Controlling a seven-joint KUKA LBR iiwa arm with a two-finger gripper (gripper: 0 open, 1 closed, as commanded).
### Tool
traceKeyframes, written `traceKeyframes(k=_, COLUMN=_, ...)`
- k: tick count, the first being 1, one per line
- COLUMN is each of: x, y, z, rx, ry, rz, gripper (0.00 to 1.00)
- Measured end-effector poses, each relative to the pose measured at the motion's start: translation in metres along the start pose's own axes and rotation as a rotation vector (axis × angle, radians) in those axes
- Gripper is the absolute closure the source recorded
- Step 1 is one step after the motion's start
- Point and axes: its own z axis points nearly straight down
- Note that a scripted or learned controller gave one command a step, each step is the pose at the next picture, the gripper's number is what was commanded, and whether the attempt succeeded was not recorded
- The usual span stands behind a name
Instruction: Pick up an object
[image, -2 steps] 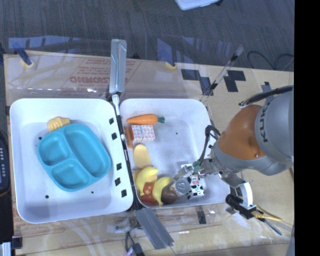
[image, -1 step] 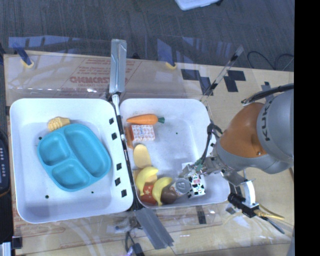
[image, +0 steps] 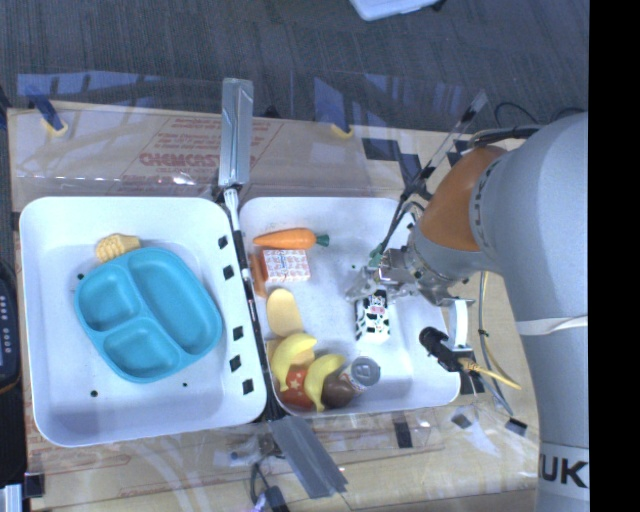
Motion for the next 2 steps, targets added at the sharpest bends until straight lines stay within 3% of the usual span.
traceKeyframes(k=1, x=0.040, y=0.068, z=0.001, rx=0.002, ry=0.001, rz=-0.099, gripper=1.00)
traceKeyframes(k=2, x=0.094, y=0.037, z=-0.110, rx=-0.009, ry=0.000, rz=-0.160, gripper=1.00)
